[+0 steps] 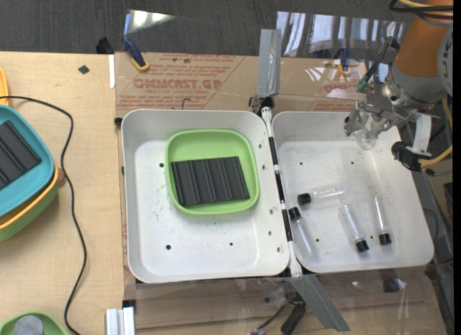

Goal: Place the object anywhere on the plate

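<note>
A green square plate with a black ribbed insert sits in the left bin. Several clear tubes with black caps lie in the right bin, among them one near the middle and one nearer the front. My gripper hangs over the far right part of the right bin, well away from the plate. A pale, glassy tube shows between its fingertips, lifted off the bin floor.
The ridge where the two bins meet runs between gripper and plate. A stack of teal and green dishes sits at the left on the bench, with a black cable beside it. Cardboard lies behind the bins.
</note>
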Robot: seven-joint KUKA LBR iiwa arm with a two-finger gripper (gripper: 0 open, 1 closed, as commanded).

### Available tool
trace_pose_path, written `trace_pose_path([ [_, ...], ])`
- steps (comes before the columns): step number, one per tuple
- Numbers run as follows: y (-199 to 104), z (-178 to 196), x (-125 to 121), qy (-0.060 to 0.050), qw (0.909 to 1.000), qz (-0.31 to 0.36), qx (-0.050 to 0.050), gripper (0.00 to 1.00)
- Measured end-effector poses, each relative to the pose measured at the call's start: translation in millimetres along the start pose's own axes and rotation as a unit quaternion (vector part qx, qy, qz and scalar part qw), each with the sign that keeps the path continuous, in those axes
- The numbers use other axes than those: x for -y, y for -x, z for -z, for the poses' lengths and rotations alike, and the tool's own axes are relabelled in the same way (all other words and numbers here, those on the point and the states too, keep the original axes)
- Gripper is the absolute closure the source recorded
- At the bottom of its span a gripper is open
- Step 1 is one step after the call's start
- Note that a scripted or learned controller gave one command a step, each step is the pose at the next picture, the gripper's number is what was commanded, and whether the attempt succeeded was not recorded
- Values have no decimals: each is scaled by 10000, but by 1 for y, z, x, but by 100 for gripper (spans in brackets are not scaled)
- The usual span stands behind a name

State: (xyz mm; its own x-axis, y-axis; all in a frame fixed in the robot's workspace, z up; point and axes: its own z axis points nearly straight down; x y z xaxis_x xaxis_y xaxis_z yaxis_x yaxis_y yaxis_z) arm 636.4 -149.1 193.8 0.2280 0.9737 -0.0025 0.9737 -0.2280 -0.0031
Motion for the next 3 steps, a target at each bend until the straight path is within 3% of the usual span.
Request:
trace_pose_path([
  [1,0,0,0,3,10000,-2,-1,0],
  [2,19,68,23,8,9883,-1528,-2,0],
  [3,46,158,34,-3,9519,-3063,0,0],
])
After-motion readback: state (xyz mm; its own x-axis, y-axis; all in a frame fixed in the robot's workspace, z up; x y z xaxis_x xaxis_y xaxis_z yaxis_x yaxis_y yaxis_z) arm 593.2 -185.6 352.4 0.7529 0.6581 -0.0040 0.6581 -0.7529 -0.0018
